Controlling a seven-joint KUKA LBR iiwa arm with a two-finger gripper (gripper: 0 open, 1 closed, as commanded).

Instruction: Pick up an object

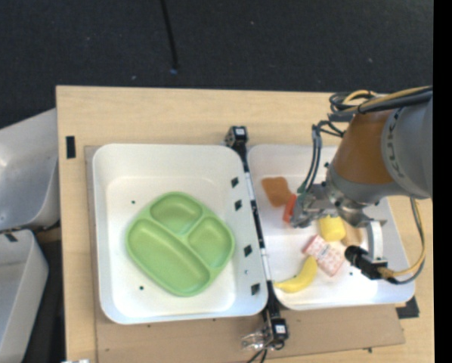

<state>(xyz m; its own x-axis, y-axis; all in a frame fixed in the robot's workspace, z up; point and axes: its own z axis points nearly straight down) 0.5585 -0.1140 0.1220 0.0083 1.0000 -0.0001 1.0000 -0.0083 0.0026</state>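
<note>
White plastic bins (pixel 105 293) were counted as two. One green divided plate (pixel 181 242) lay in the left one. The gripper (pixel 305 210) was lowered into the right bin among an orange block (pixel 275 189), yellow ball (pixel 332 228), banana (pixel 298 278) and a red-and-white packet (pixel 324 254); its grip could not be judged.

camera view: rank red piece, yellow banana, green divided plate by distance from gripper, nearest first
1. Small red piece, right bin, right beside the gripper.
2. Yellow plastic banana, right bin, at its near edge, below the gripper.
3. Green divided plastic plate, left bin, well to the left.
</note>
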